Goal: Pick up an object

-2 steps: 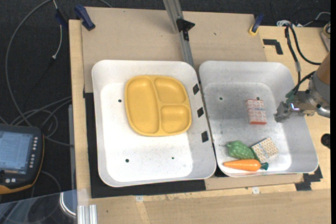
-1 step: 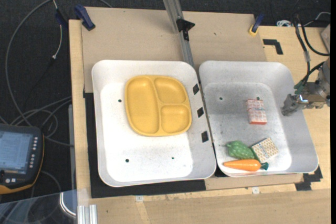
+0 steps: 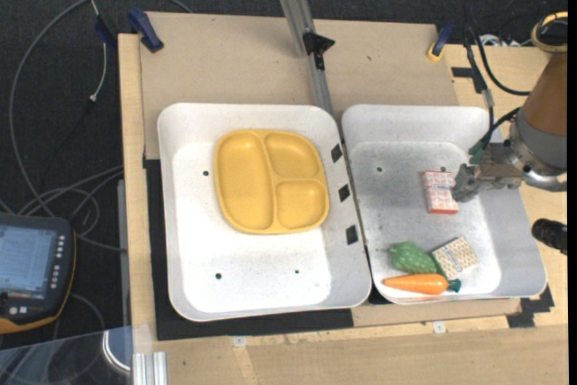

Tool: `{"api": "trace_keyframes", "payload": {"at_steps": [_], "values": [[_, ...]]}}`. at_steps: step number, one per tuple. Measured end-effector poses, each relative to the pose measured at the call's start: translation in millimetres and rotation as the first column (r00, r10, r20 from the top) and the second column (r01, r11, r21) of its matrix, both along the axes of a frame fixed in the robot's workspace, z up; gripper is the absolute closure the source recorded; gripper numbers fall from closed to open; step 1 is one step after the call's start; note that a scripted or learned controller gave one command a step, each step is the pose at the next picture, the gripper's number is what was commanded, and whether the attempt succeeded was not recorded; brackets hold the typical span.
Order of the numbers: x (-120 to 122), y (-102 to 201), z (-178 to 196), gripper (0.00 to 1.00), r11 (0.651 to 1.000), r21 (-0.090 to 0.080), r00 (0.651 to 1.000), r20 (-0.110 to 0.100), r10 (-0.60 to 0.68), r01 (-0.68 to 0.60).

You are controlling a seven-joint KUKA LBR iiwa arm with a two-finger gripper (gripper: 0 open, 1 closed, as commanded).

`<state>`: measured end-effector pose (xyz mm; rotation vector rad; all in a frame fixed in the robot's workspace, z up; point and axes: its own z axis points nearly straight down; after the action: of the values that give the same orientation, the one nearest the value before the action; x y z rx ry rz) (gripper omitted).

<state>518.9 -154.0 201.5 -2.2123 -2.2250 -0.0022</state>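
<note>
A tan bench (dark carpet around) bears two bins; the gripper touches a small box, grip unclear.

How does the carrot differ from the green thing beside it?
The carrot is orange, long and slim; the green thing is green, short and lumpy. The carrot lies at the bin's near edge; the green thing sits just behind it. Both lie in the right bin, apart from the gripper.

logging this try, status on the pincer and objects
Pincer beside small red box, right bin. Nothing visibly held. Carrot near the front, apart.
</note>
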Motion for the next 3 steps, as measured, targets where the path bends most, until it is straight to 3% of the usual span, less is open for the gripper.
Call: {"api": "trace_keyframes", "payload": {"at_steps": [3], "values": [[-6.9,150.4,29.6,1.00,1.000,-0.001,1.000,0.005,0.002,-0.002]]}}
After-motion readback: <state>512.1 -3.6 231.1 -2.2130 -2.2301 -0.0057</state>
